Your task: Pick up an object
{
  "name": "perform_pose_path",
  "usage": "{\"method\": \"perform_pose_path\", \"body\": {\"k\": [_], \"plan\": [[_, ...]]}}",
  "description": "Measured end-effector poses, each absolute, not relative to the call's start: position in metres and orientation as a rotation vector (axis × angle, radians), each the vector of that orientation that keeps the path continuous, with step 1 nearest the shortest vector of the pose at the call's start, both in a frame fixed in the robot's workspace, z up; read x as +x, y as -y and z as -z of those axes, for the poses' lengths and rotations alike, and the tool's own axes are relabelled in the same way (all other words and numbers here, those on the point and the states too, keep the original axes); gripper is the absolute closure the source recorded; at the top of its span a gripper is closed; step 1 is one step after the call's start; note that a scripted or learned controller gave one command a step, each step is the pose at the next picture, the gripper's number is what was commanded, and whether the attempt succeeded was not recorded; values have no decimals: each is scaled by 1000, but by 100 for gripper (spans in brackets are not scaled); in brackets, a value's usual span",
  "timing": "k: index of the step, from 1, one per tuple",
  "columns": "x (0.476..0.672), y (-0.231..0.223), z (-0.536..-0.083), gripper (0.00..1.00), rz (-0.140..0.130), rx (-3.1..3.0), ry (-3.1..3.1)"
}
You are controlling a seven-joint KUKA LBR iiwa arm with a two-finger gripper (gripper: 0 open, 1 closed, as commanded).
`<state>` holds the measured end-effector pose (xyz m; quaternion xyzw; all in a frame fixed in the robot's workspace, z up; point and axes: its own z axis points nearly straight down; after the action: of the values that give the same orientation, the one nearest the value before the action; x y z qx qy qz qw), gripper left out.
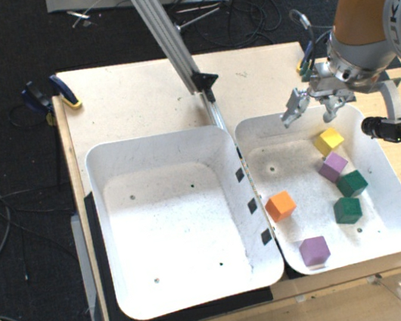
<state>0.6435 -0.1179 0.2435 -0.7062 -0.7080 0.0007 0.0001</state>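
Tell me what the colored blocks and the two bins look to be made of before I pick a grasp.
The orange block and yellow block look like painted wood or solid plastic: sharp edges, flat matte faces, no glare. I cannot tell which. The right bin and left bin look like thin molded plastic: rounded corners, smooth white walls, faint sheen, scuffed floors.

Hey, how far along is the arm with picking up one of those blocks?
Nothing looks done yet: all six blocks lie in the right bin. In hand: the gripper hangs open and empty over that bin's far edge, nearest the yellow block. Left: descend onto a block, close on it and lift.
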Motion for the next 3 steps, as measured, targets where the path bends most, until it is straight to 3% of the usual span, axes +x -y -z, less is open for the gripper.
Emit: {"method": "perform_pose_path", "body": {"k": [1,2,3], "plan": [[624,189,-118,0,7,-2232,2227],[590,195,-95,0,-3,-2224,2219],[591,194,-106,100,1,-2224,2222]]}}
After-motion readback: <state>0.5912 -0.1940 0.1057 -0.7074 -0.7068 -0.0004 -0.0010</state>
